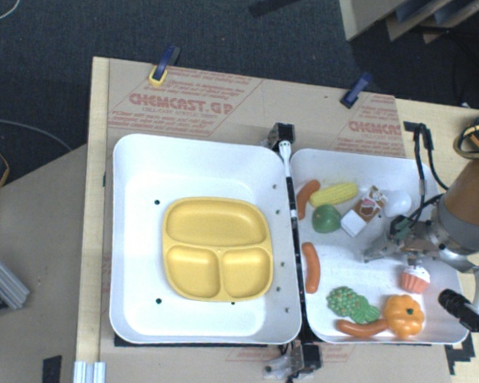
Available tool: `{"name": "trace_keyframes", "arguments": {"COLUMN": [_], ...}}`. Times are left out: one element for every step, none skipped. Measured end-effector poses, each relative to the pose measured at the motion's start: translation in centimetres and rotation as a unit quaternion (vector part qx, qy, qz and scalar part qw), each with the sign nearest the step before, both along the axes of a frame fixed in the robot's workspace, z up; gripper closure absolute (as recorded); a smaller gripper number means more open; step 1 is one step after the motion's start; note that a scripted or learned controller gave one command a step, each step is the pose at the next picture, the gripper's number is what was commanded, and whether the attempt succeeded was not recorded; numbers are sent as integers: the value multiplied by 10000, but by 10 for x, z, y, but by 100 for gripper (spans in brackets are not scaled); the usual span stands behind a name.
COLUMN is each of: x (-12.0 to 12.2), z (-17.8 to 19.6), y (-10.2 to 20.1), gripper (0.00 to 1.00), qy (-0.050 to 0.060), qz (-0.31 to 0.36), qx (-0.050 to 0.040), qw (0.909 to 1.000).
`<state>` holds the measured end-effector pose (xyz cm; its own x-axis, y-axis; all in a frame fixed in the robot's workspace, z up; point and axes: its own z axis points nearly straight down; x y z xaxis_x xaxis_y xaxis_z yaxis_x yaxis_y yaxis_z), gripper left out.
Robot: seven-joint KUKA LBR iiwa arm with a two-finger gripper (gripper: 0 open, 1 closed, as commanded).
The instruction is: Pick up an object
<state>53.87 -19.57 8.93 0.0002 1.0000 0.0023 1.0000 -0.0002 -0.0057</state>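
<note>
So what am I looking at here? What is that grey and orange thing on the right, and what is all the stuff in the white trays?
That is a grey robot arm with an orange band, seen by one camera above the bench. Its claw hangs over the right white bin, which holds toy food: a yellow corn cob, a green round fruit, an orange pumpkin and a pink cupcake. The left white bin holds a yellow divided plastic plate. I see nothing in the claw.

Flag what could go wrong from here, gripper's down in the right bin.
1. Clutter: the gripper sits among the cupcake, white block and pumpkin, so it may knock or pinch the wrong toy.
2. The cable loops beside the wrist and might snag.
</note>
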Motion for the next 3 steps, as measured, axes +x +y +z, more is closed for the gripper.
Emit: {"name": "trace_keyframes", "arguments": {"x": [1, 5, 7], "z": [14, 73, 137], "y": [-1, 7, 3], "gripper": [100, 100, 100], "qy": [-32, -67, -72], "qz": [-6, 12, 8], "qx": [-17, -28, -33], "qw": [10000, 10000, 10000]}}
